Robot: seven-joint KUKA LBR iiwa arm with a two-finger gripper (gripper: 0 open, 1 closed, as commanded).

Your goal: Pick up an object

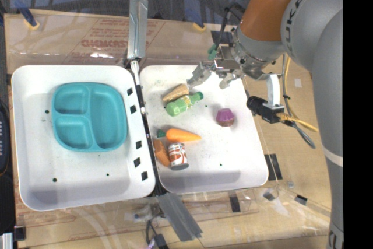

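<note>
I'm looking down on both bins now. The arm [291,14] comes in from the right, its orange band up top, and the gripper [213,74] hangs over the far part of the right bin [245,169]. I see two fingers [197,74] splayed apart, nothing between them, so it's open and carrying nothing.

Just below and left of the fingertips lies a bread roll [175,91], tan and tilted, and touching its lower side is a green bottle [183,104], lying on its side with the cap pointing right. These two are nearest the gripper. I can't tell whether a fingertip touches the roll; it looks just above it.

To the right of them, apart from the rest, sits a purple piece [225,117], maybe a toy fruit, on the bare bin floor.

Nearer to me, a carrot [182,136] lies across the bin with its tip pointing right. Right under it stands a small can [178,155], red and white, leaning a bit, and beside the can against the left wall is a brown-orange piece [161,151] I can't make out clearly.

In the left bin [35,183] there's a teal divided plate [90,116] with three compartments, lying flat near the middle.
</note>
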